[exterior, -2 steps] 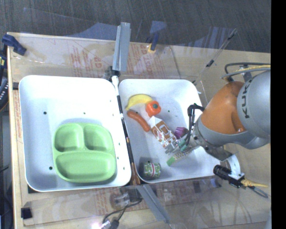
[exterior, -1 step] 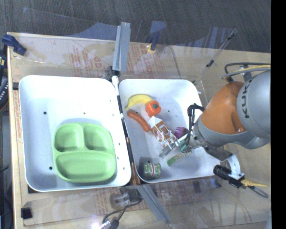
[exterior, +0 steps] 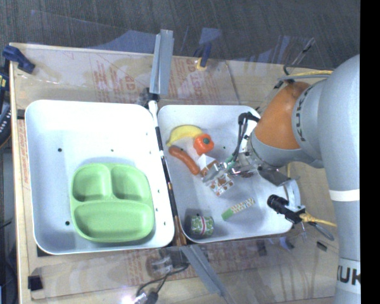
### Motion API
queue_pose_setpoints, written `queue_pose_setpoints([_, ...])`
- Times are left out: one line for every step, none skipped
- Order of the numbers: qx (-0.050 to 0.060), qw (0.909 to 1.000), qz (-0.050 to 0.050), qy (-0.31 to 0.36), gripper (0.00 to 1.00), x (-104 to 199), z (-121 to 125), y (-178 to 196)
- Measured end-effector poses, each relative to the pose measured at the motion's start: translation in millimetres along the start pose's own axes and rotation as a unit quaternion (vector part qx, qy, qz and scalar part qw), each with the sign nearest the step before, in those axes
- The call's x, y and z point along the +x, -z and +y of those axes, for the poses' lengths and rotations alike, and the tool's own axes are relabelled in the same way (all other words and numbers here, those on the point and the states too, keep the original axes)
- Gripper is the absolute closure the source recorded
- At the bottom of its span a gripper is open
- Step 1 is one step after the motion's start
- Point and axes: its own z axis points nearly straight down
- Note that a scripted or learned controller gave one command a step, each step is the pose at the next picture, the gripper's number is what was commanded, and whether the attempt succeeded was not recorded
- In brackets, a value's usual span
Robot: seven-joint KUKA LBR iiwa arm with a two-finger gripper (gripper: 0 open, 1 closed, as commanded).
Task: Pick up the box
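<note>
The grey arm's two-finger gripper hung low over the middle of the right-hand shallow white bin, right at a small patterned cardboard box that lay just beside a red sausage-shaped toy and below an orange-red toy pepper and a yellow toy banana. Whether it was open or closed on anything could not be told. To do the step well, it would probably have needed to straddle the box's narrow sides squarely, avoid nudging the sausage toy, and lift straight up only once the grasp was firm.

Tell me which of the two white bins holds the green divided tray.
The left bin holds the green tray; the right bin holds the banana and other small items.
</note>
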Motion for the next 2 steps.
queue_pose_setpoints([0.001,1.0000,0.001,0.003,1.00,1,1,10])
queue_pose_setpoints([0.000,0.9999,0.001,0.013,1.00,126,28,100])
